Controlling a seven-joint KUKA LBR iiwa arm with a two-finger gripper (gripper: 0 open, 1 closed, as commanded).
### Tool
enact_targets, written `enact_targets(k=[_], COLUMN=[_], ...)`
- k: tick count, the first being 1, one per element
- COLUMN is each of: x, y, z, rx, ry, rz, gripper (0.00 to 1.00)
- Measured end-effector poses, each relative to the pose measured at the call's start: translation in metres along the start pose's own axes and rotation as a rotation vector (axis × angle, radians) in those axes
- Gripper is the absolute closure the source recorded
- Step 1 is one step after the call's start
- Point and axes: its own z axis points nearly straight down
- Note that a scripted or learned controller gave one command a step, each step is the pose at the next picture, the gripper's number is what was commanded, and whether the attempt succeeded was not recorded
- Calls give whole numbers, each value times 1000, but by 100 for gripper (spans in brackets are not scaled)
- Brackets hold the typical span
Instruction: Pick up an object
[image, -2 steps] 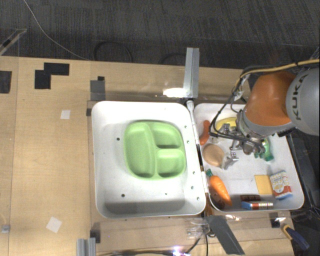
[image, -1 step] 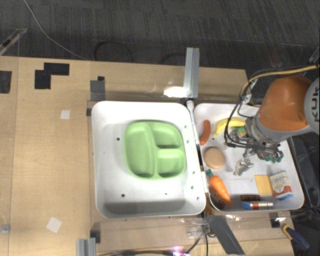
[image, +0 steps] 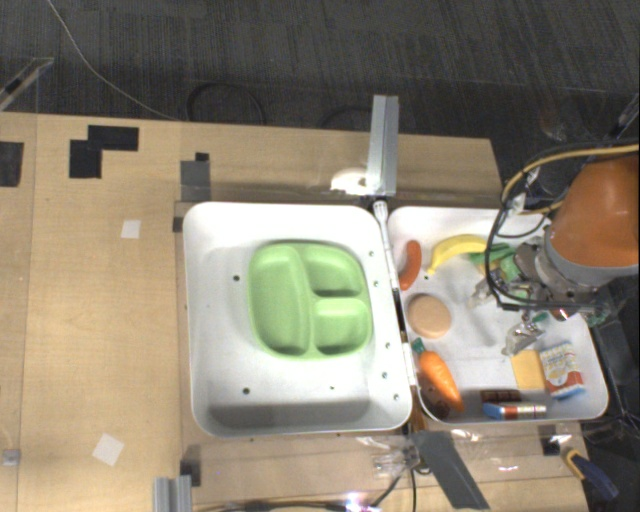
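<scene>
The right bin (image: 478, 350) holds a banana (image: 455, 250), a red sausage (image: 410, 263), a round tan bun (image: 431, 316), a carrot (image: 439, 378), a yellow cheese block (image: 528, 371), a small red-and-blue carton (image: 562, 368) and a marker (image: 513, 408). My gripper (image: 522, 325) hangs low over the bin's right half, just above the cheese block and right of the bun. The arm's orange band (image: 600, 215) covers the bin's far right corner. A green item (image: 508, 265) peeks out from under the wrist. I see nothing held.
The left bin (image: 215, 300) carries a green divided plate (image: 308, 298). A metal post (image: 384, 150) stands behind the wall where the bins meet. Cables loop around the wrist. Wooden bench lies to the left.
</scene>
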Motion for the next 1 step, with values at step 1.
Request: enact_targets(k=[1], x=[37], y=[66], z=[13], rx=[3], ry=[-4], rz=[-365], gripper=[0])
